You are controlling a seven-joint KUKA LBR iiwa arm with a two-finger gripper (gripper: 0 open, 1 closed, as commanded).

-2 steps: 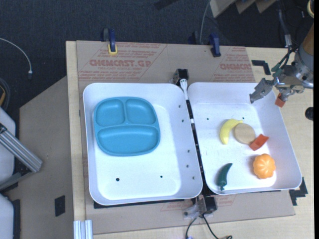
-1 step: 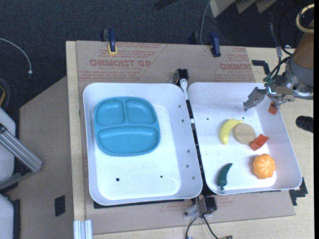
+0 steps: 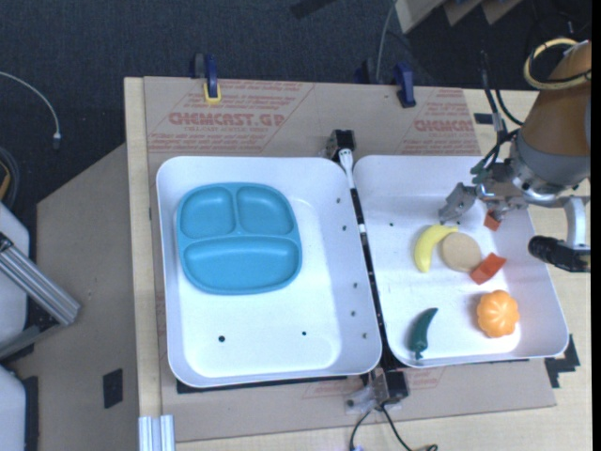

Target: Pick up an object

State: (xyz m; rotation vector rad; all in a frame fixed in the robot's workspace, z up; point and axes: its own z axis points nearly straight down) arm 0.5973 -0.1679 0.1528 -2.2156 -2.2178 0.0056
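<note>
Right, the nearest candidate for me is the banana (image 3: 429,245), lying in the right bin (image 3: 394,186) with the tan round piece (image 3: 461,251) pressed against its right side and a small red-orange block (image 3: 486,269) just beyond that. My tool (image 3: 477,198) hovers just above and to the right of that cluster. I see one finger at its left tip and something orange low on its right, but I cannot tell whether the fingers are apart or together, and nothing shows clamped between them.

The risk, as I judge it: those three are packed tight, so coming down on the banana could land a finger on the tan piece and shove both aside, or pinch two at once and drop them. The banana's curve could also roll out of a squeeze.

The orange fruit (image 3: 497,312) sits apart near the right rim, the green pepper (image 3: 422,330) alone near the front edge; both are clearer targets.

The left bin (image 3: 272,365) carries a blue divided plate (image 3: 240,236). Both bins rest on a cardboard sheet (image 3: 282,116) clamped to the surface by blue clips (image 3: 210,75), with dark carpet (image 3: 141,17) all round.
</note>
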